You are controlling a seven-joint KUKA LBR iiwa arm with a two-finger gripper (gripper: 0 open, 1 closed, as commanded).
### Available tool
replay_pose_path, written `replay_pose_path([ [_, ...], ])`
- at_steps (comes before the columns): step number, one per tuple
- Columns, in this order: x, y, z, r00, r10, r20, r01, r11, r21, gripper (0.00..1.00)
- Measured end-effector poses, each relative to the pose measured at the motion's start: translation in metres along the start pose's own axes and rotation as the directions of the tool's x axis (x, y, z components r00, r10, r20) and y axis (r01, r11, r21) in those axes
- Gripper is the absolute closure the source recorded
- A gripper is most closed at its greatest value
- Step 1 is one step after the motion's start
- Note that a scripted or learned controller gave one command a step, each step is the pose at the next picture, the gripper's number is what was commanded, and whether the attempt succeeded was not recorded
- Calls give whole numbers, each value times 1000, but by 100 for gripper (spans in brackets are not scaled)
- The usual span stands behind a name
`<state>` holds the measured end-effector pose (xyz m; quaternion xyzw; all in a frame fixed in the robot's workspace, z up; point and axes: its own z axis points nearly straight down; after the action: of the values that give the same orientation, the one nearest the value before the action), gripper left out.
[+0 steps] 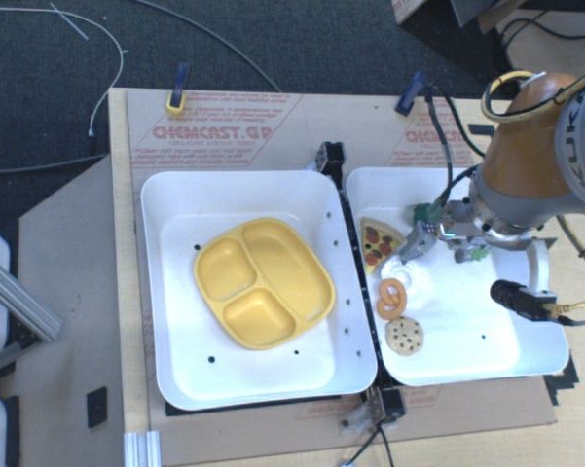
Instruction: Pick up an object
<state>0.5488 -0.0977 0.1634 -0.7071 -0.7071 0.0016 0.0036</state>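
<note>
A yellow tray (263, 282) is lying in the left bin (165, 261); a pizza slice (375, 241), pretzel (391, 298) and cookie (404, 336) are sitting at nine o'clock in the right bin (487, 348), where the hand (416, 244) is hovering, its grip impossible to tell.

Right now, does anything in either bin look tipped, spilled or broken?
Nothing stands out. The yellow tray sits flat in the left bin, only turned at an angle. The pizza slice, pretzel and cookie lie flat in the right bin.

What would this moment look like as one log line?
arm: over right bin | gripper: above pizza slice | pretzel, cookie: lying in bin | yellow tray: left bin
</note>
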Motion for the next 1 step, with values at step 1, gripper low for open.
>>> replay_pose_path([
  [1,-7,-7,51,1000,1,0,-1,1000,0,0],
])
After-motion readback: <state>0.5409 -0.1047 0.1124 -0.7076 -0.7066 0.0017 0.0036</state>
